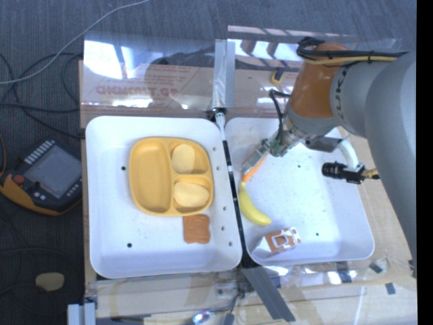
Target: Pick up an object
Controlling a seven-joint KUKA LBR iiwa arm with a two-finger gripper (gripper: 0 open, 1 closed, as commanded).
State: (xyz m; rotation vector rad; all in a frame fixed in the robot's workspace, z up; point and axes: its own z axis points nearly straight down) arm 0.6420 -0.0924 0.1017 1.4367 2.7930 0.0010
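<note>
The gripper (275,146) hangs low over the upper left part of the right shallow white bin (318,215), at the end of the grey arm with an orange band (318,93), which reaches in from the right. Its tip is small and blurred against the white floor, so whether it stands apart or together cannot be told. Just beside it, down to the left, lies a thin orange stick (250,170), slanted, with its lower end near the wall between the bins. Whether the gripper touches the stick's upper end is not clear.

Below the stick, a yellow curved banana (252,209) lies along the same wall, close to the stick's lower end. Further down, near the front wall, sits a small orange and white box (282,240), well apart from the gripper.

The left shallow white bin (108,235) holds a yellow divided plastic tray (150,175). Each of its two smaller right compartments carries a pale rounded lump, one upper (183,158) and one lower (191,193); what they are is hard to make out. A brown rounded square slab (197,229) lies just below the tray on the bin floor.

Behind the bins a clear glossy sheet (155,80) throws glare. On the dark carpet to the left rests a grey and orange handheld controller (44,175), partly cut off by the edge.
</note>
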